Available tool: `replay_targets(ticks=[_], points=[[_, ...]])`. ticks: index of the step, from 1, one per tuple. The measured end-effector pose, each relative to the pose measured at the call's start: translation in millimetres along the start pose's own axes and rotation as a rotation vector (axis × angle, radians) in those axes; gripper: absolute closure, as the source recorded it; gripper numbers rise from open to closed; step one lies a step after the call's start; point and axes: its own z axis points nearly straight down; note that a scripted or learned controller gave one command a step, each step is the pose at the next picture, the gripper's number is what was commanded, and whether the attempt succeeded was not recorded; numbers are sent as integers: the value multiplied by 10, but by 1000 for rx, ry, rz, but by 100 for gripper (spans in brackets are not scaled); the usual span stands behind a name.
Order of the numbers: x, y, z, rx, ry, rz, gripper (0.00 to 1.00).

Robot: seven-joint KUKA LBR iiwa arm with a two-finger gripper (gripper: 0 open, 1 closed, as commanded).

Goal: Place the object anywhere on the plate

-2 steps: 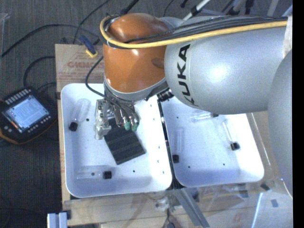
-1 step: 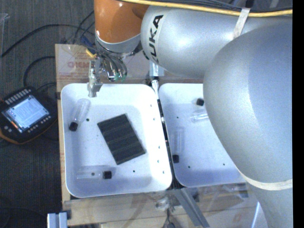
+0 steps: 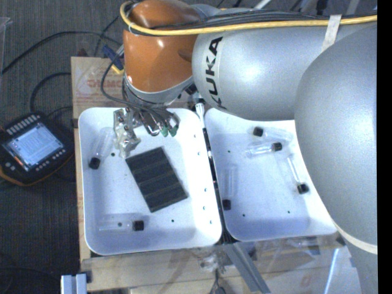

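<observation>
The big grey arm (image 3: 288,72) looms nearest the lens, filling the upper right and hiding part of the right bin (image 3: 269,219); its orange band (image 3: 156,41) sits over the far edge of the left bin (image 3: 104,237). Below the band the pincer (image 3: 125,136) hangs over the upper left part of that bin. Whether it is open or closed, or has anything in it, cannot be told from this view.

The plate (image 3: 157,177), a dark ribbed rectangle, lies flat on the left bin's floor, just beside the pincer, below and to its right. Its long axis runs diagonally, from upper left to lower right. A clear tube with a black cap (image 3: 98,152) lies just left of the pincer; it is probably the object to be placed, though others like it are scattered about. If so, the coming move is a short one, down and to the right across the bin.

The bins rest on a wooden counter (image 3: 92,78). A teach pendant (image 3: 32,147) lies on the dark floor to the left, with cables trailing behind.
</observation>
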Motion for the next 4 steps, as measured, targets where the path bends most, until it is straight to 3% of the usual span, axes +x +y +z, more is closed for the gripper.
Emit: replay_targets(ticks=[1, 2, 3, 4], points=[[429, 192, -87, 0, 0, -264, 100], [-464, -290, -319, 0, -2, -251, 100], [-477, -277, -428, -5, -10, -250, 100], [-548, -406, 767, -1, 0, -452, 100]])
